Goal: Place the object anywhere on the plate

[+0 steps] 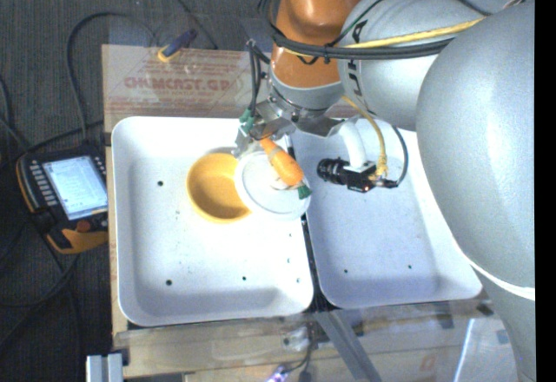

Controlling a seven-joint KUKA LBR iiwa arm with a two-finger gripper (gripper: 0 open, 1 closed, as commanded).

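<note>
The arm is reaching in from the right and hanging its orange band over the far edge of the left bin. The gripper is sitting below it, over the bin's far right corner, and an orange object, shaped like a carrot, is showing between its fingers, one green-tipped finger at the upper left and another green tip at the lower right. So the pincer is gripping the carrot, just above the plate.

The plate is white and is lying against the left bin's right wall, close to the rim shared with the right bin. A yellow bowl is touching or overlapping the plate's left edge; which one I cannot tell. The carrot is hovering over the plate's upper right part.

Open room is lying mostly to the left and near side of the left bin, where the white floor is bare except for a few dark specks. The right bin's floor is also bare toward the near side, while a black fitting with a yellow cable is hanging over its far end.

Both bins are resting on a wooden board with printed red lettering. Beyond it, dark carpet is carrying loose cables, and a pendant with a lit screen is lying to the left.
</note>
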